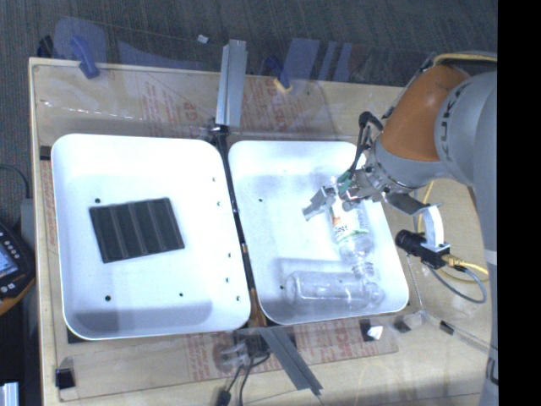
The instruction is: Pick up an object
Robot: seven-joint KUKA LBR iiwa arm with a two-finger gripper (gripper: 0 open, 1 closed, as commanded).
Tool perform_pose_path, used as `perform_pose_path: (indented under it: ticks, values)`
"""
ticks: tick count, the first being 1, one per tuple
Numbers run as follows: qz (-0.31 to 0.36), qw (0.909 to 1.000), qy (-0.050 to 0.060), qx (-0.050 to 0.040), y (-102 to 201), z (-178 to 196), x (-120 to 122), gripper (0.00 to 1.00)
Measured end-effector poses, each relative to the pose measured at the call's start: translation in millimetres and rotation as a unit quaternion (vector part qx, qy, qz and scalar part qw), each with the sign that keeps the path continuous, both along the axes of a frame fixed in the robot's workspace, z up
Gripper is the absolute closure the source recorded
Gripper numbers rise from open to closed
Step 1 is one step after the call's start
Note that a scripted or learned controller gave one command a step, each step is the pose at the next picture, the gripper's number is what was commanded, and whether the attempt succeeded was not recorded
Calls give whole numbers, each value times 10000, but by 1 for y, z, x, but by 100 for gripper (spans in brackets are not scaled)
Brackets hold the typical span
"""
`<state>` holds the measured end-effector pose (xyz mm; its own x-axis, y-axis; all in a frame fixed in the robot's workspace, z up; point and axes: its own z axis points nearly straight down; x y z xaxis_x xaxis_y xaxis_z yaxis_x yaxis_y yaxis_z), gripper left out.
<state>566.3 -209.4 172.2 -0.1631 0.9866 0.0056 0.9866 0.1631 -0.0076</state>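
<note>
I reach in from the right over the table (127,100), my grey arm (469,125) with its orange band (418,121) bent above the right bin (262,176). My hand (325,201) hangs over the upper middle of that bin, its grey fingers pointing left and down. I cannot tell from this slant how far apart the fingers stand, and I see nothing between them.

Just below and right of my hand lies a small clear plastic bottle (351,231) with a white label bearing a red mark; it runs from near my wrist down toward the bin's lower right. Whether my hand touches it I cannot tell. Below that, along the near wall of the right bin, a larger clear plastic bottle (330,288) lies on its side, running left to right. The small bottle's lower end comes close to the right end of the large one.

In the left bin (76,167) a dark ribbed rectangular panel (136,228) lies flat, slightly turned, left of centre and well apart from the bottles.
</note>
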Motion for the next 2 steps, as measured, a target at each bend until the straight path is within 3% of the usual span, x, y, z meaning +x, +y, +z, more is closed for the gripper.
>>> perform_pose_path:
  ticks: [2]
  values:
    - [0,10000,0,0,0,0,0,0]
